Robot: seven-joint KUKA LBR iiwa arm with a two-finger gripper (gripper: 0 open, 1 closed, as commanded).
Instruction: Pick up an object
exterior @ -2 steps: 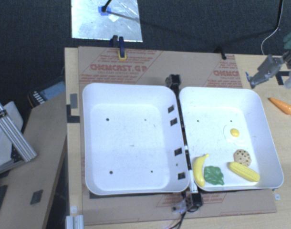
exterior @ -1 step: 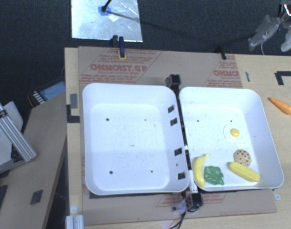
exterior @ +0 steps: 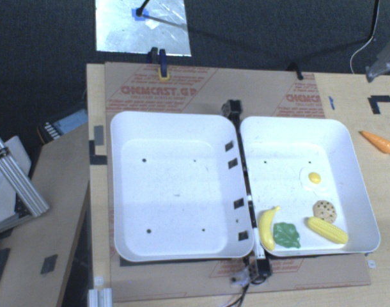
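Right bin (exterior: 348,139): banana (exterior: 266,228), green piece (exterior: 286,235), corn (exterior: 327,230), cookie (exterior: 324,210) along near edge; fried egg (exterior: 313,178) mid-right. Carrot (exterior: 378,141) on bench, far-right edge.

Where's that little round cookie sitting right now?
The cookie lies in the right-hand bin, towards its front right corner, just below the fried egg and right above the corn cob.

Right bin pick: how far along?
Done: nothing looks picked. The banana, green piece, corn, cookie and fried egg all lie in the right bin. In hand: nothing visibly under way. Left: the whole job, meaning approach, grasp and lift. A carrot lies on the bench outside the bins.
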